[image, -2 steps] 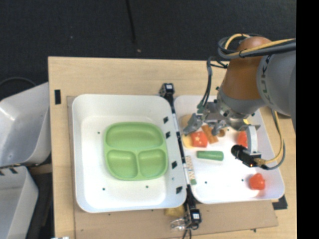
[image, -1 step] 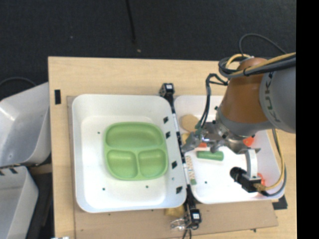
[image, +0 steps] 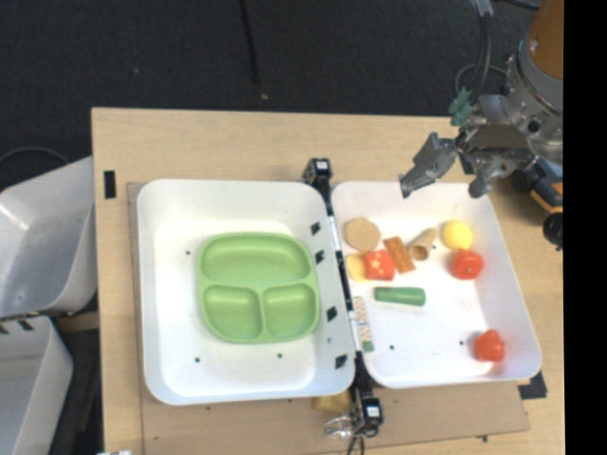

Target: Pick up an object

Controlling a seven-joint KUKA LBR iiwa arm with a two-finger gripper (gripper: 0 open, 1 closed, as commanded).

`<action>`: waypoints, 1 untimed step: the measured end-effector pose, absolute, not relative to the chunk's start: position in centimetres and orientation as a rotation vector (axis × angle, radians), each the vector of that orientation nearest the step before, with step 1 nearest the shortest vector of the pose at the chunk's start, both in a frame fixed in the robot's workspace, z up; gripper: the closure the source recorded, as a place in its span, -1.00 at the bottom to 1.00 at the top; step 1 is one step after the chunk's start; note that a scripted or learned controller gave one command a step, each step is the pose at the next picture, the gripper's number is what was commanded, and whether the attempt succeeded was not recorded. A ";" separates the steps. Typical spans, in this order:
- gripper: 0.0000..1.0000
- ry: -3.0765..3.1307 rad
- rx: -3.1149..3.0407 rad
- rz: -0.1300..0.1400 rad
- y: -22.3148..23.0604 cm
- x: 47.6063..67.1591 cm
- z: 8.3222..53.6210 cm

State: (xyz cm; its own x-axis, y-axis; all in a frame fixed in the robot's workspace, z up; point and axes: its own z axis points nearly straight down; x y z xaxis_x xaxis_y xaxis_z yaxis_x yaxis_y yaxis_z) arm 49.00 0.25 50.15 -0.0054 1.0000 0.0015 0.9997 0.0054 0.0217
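Note:
Several toy foods lie in the right bin [image: 512, 301]: a round tan cookie [image: 361, 233], a red block [image: 379, 264], a brown strip [image: 398, 254], a tan cone [image: 424, 244], a yellow lemon [image: 457, 234], a red tomato [image: 466, 264], a green cucumber [image: 399, 296] and a red strawberry [image: 488, 345]. My gripper [image: 450, 180] hangs above the bin's far rim, open, with nothing between its fingers. One finger [image: 420, 172] points left; the other sits near the far right corner. The lemon and cone lie just in front of it.
The left bin [image: 161, 349] holds a green divided plate [image: 258, 285]. A black-clipped divider [image: 334, 254] joins the two bins. Cables and the arm's wrist [image: 531, 112] crowd the upper right. Wooden bench [image: 123, 150] surrounds the bins.

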 end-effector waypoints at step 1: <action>1.00 2.229 2.207 0.001 0.1 49.1 50.3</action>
State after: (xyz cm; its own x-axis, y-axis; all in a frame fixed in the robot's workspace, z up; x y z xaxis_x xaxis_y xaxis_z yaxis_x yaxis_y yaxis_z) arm 49.07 0.08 50.26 -0.0098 0.9999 -0.0028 0.9999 0.0098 0.0040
